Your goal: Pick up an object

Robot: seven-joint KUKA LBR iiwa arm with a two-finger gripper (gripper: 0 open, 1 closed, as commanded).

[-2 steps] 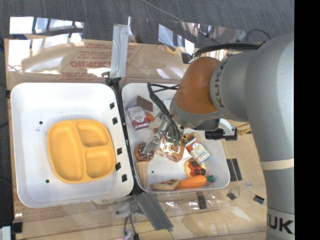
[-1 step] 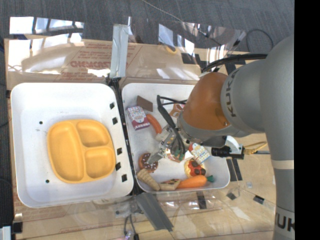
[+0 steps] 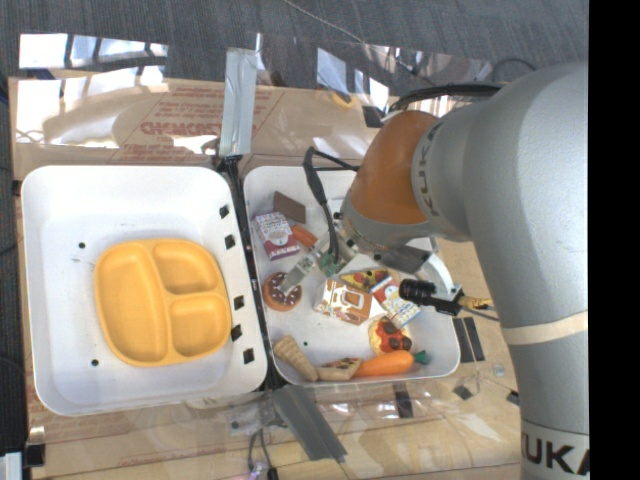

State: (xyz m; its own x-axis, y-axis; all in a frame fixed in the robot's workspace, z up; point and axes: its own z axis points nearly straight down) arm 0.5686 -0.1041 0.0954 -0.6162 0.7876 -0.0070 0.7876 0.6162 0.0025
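Looming over the right side of the frame, the grey arm (image 3: 520,198) is what sits closest to my camera, its orange band (image 3: 395,173) hanging above the right bin (image 3: 262,183). Below the band I can see the tool (image 3: 322,258) low among the toys, but I cannot tell whether it is open or closed, or whether it grips anything.

Around it lie the things I could pick: a small red-and-white carton (image 3: 272,234) toward the bin's left wall, a brown block (image 3: 290,206) just above it, a chocolate doughnut (image 3: 281,292) below, and a little printed box (image 3: 345,302) at the middle. Along the lower edge sit a waffle cone (image 3: 296,358), a carrot (image 3: 385,365) and a red-orange fruit piece (image 3: 388,338), all crowded near the rim.

On the left, the second bin (image 3: 60,208) carries a yellow divided plate (image 3: 160,300) with white floor open all round it. Cardboard (image 3: 150,118) backs both bins at the top of the surface, with dark carpet (image 3: 300,8) beyond.
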